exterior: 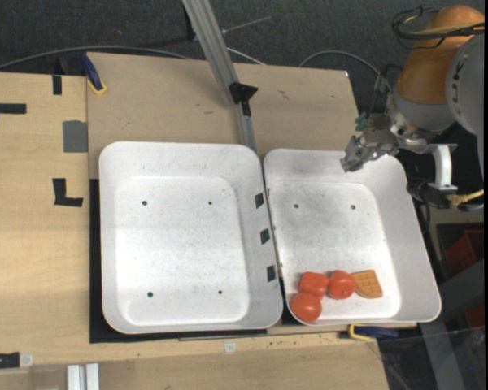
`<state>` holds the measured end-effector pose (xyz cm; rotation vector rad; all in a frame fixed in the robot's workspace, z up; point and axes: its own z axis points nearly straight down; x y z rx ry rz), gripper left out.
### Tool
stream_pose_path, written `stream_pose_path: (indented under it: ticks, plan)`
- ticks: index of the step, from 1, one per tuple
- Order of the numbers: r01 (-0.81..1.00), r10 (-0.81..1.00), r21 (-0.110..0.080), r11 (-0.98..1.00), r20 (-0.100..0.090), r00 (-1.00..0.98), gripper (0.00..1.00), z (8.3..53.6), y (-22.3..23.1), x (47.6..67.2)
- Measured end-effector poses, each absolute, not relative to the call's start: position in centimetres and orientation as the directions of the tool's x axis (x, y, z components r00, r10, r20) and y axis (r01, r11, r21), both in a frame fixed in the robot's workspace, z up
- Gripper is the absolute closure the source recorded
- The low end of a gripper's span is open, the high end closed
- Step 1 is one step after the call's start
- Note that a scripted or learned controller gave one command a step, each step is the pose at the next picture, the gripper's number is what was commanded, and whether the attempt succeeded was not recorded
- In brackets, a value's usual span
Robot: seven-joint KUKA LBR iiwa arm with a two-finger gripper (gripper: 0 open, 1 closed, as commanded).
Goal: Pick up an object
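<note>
I've got the gripper [351, 161] hovering over the right bin's [390, 218] far rim, can't tell its grip, three red tomatoes [319, 291] and an orange cracker [367, 283] clustered at the near edge

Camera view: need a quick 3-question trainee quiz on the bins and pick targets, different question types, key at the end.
1. True or false: the red and orange objects lie in the left bin.
2. Multiple choice: where is the tool? A) directly over the objects B) above the far right corner of the right bin C) over the left bin
3. Fill in: the objects are clustered at the ____ edge of their bin.

Key
1. False. The three red tomato-like pieces and the orange cracker-like piece lie in the right bin; the left bin is beside it.
2. B. The tool is at that corner, well apart from the objects.
3. Near (bottom of the view).
</note>
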<state>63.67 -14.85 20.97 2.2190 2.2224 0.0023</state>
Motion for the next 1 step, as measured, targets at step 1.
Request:
stream_pose_path:
  ticks: [1]
  plan:
    - [1.0,1.0,-0.001,0.006,0.002,-0.006,1.0,22.25,-9.75,63.06]
